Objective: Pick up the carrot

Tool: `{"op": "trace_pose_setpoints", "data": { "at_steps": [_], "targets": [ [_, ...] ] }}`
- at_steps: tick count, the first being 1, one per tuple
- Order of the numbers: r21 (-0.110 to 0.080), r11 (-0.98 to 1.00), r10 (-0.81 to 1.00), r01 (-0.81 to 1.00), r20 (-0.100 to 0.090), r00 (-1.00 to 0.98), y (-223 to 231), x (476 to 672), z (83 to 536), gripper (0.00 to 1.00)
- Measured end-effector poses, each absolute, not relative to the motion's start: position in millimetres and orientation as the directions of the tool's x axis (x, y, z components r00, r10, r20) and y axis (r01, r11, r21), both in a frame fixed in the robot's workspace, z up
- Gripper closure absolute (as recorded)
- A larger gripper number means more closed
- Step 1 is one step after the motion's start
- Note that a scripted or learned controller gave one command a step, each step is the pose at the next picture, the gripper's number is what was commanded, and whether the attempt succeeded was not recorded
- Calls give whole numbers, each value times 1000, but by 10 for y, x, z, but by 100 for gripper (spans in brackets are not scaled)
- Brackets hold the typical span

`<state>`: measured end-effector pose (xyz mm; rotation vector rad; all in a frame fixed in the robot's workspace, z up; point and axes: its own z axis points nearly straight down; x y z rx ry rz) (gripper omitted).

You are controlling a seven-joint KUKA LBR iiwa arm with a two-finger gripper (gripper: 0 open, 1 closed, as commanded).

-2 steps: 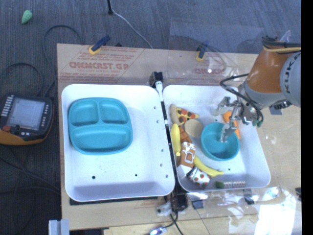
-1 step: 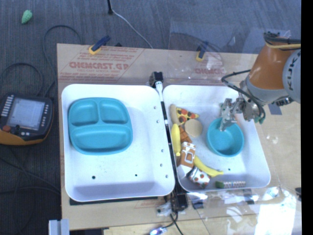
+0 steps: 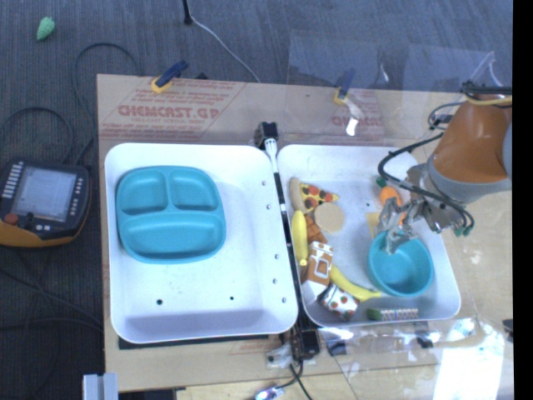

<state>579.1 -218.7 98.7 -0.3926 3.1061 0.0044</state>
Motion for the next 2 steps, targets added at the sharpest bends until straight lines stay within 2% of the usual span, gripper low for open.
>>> {"op": "trace_pose_setpoints", "data": {
  "at_steps": [1,2],
  "targets": [
    [-1,1000,-25,-25,-8,-1000,-1783,5653,1908,100],
    [-8,966,-259,-259,-17,-966,-1761,5564,1034,100]
  ]
}}
